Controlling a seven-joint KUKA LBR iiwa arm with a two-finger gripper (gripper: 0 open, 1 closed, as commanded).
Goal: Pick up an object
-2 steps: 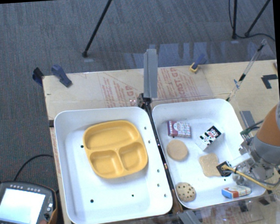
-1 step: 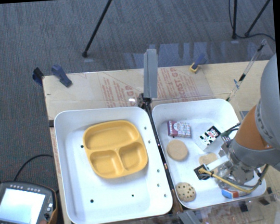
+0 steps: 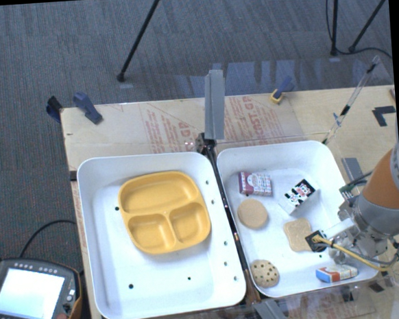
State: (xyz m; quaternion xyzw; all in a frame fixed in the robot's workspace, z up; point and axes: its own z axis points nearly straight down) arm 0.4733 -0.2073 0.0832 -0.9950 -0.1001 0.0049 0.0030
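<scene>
Gripper: hung over right bin near its right rim; grip could not be told.
Left bin: bare floor ringed yellow tray.

On the worktop, left bin with a yellow divided plate; beside it, right bin with maroon box, black-and-white carton, round biscuit, toast slice, speckled cookie, and small white box near the arm.
</scene>
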